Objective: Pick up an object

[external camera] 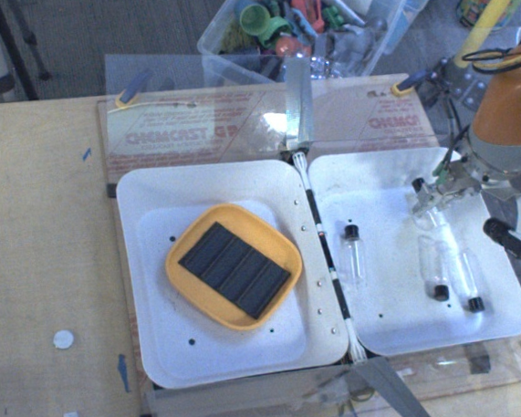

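Camera view: vial (353, 251) well left of jaws (431, 194).

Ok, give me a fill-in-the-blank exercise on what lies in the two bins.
1. The yellow tray with the dark ribbed insert lies in the ____ bin.
2. The small clear vial by the divider has a ____ cap.
3. The right bin holds ____ clear vials in all.
4. The pincer is above the ____ bin.

Missing words: left; black; three; right
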`<state>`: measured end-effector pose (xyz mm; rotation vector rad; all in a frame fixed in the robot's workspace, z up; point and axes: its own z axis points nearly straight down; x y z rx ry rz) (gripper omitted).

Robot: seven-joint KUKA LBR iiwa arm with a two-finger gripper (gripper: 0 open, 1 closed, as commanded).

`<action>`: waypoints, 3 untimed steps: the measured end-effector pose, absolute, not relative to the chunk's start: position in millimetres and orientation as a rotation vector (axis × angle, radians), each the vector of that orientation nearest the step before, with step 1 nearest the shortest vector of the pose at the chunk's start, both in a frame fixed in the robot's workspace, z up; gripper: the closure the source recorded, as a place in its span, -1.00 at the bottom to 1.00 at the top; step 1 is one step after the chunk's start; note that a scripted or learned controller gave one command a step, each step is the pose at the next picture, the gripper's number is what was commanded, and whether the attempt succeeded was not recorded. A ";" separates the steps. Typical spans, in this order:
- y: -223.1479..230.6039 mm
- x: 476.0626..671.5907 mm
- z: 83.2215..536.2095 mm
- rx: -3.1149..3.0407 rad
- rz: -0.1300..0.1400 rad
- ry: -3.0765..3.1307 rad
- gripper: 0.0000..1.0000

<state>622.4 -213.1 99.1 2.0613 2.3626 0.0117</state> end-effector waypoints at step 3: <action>-72.1 667.2 217.5 2.269 0.000 2.171 1.00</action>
